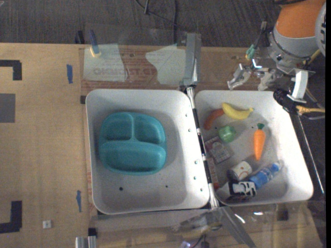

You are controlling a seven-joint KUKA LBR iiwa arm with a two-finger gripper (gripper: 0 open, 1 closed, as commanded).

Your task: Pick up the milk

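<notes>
Lowest in the right shallow white bin (302, 154), the small black-and-white milk carton (243, 188) is seen beside a blue plastic bottle (265, 175). Whether the gripper (248, 72), held above the bin's far rim, is released or clenched cannot be told; a straight descent clear of the bottle is advised.

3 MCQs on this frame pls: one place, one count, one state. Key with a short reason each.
1. Where does the milk carton lie?
A. in the right bin, near its front edge
B. on the teal plate
C. on the bench outside both bins

2. How many compartments has the teal divided plate?
A. two
B. three
C. five

3. Where is the gripper relative to the milk carton?
A. closed around it
B. touching its top
C. well away, above the right bin's far rim

Key: 1 A, the black-and-white carton lies by the blue water bottle at the front of the right bin. 2 B, two small sections over one wide one. 3 C, the gripper hangs beyond the banana.
</notes>
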